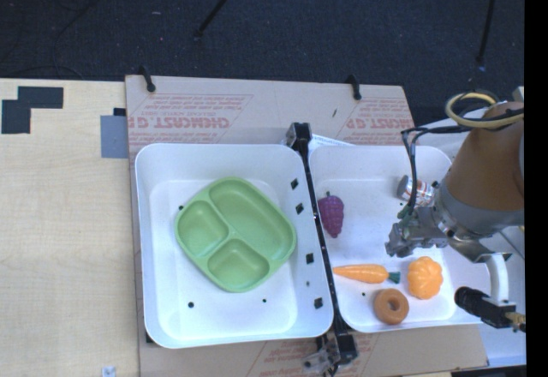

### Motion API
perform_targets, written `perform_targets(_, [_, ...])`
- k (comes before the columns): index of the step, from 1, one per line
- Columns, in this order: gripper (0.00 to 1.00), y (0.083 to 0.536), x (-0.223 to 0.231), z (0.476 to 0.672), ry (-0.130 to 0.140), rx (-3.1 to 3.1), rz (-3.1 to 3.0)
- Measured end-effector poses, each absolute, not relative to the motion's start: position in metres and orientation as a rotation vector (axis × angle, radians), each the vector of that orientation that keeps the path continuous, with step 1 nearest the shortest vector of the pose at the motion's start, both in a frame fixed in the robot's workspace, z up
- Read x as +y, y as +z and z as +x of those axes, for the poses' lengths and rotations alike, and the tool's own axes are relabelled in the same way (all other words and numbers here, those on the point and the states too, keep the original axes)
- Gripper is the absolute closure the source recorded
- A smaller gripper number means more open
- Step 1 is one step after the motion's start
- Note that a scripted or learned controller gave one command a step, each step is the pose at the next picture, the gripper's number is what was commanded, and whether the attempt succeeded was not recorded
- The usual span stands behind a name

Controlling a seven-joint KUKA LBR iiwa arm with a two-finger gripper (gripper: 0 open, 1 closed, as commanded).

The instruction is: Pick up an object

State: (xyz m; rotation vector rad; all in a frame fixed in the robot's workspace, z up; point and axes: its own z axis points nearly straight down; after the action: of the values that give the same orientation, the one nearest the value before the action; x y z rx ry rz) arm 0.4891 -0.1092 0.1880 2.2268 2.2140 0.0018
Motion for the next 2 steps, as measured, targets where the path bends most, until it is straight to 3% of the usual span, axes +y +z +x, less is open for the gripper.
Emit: perform_targets(2, [1.0,0.286,-0.104,0.495,0.001,2.221,2.22])
